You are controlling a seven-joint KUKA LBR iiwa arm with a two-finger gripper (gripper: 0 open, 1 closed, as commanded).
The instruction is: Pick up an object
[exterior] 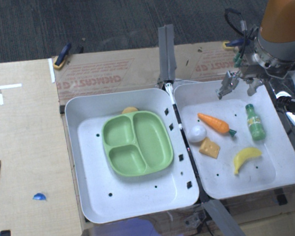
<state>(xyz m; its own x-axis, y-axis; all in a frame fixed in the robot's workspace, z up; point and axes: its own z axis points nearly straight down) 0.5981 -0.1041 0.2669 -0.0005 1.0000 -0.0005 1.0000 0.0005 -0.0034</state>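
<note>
Lying loose: 1 carrot (214,123), 1 banana (246,157), 1 bottle (254,122).

Bench (21,130) with 2 bins (84,165)

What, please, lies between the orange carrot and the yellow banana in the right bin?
In the camera view, a tan wedge-shaped block lies roughly between the orange carrot and the yellow banana, slightly left of their line.

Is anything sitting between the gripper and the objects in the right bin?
Nothing visible blocks it. The gripper hangs over the right bin's far edge, fingers spread, with bare bin floor between it and the carrot and green bottle.
</note>
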